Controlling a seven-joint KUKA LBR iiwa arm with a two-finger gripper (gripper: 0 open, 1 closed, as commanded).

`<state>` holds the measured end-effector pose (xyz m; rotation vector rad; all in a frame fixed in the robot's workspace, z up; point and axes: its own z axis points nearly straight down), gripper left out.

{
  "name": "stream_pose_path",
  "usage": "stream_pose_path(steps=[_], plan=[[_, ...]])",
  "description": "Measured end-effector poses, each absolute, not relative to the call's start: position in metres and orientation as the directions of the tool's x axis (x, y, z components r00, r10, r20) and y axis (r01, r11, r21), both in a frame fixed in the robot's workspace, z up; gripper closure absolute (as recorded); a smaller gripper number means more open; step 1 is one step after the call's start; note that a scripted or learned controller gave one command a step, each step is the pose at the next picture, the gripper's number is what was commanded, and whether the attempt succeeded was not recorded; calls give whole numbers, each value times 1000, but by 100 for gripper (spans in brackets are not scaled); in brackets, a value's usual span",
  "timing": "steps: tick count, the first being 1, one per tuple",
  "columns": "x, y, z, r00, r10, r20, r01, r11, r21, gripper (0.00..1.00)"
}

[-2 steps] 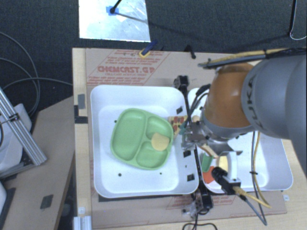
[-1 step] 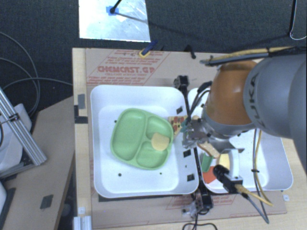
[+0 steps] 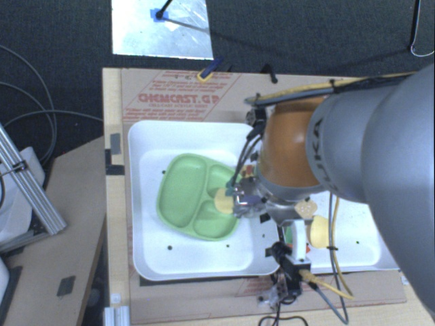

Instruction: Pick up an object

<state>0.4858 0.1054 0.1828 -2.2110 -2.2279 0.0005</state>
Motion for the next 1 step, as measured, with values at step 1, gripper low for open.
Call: stream_pose_path(steps=[1], plan=[[488,103,195,-5,1000,2,1000,5,2,100]])
